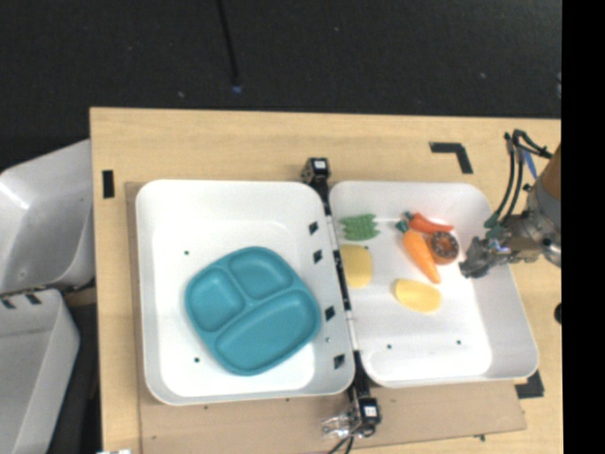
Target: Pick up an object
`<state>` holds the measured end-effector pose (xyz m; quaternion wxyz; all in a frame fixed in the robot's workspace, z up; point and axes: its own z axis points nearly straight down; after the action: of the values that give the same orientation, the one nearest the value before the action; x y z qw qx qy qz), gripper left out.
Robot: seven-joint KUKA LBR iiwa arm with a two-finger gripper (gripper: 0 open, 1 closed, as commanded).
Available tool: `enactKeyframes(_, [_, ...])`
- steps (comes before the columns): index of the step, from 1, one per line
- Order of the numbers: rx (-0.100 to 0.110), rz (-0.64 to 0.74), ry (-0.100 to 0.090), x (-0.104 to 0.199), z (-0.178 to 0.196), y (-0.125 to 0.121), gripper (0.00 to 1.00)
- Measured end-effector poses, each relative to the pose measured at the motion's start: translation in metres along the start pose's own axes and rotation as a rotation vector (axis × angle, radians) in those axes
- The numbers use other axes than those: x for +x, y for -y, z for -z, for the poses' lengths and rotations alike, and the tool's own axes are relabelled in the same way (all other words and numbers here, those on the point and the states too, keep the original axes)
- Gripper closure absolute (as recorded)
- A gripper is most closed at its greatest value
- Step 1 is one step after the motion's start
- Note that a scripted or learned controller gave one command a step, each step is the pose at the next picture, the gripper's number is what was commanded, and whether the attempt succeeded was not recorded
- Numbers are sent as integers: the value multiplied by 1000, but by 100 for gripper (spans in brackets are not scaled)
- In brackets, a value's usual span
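Here the gripper [475,258] hangs over the right-hand edge of the right bin [492,348], reaching in from three o'clock; whether it is wide or narrow cannot be told, since the tip is small and dark against the white. Nothing can be seen held in it.

Just at its nine o'clock side lies a cluster of toy food. Nearest is a small round brownish-red piece [444,245], touching the orange carrot [421,255], which lies slanted from upper left to lower right. A red-orange pepper-like piece [430,223] sits at the carrot's twelve o'clock, close against it. At the carrot's six o'clock, just beside it, rests a yellow lemon-shaped object [417,295].

Further toward nine o'clock, near the divider between the bins, a pale yellow block [357,266] lies with a green ridged item [358,226] at its twelve o'clock.

The left bin [161,282] holds a teal divided plate [251,308], lying flat and turned at an angle, well apart from the gripper.
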<state>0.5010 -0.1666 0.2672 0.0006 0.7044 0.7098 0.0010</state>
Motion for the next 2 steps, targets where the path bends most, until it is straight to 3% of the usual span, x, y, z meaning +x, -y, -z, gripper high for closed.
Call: enactKeyframes(2, [1, 1, -1, 101, -6, -5, 100])
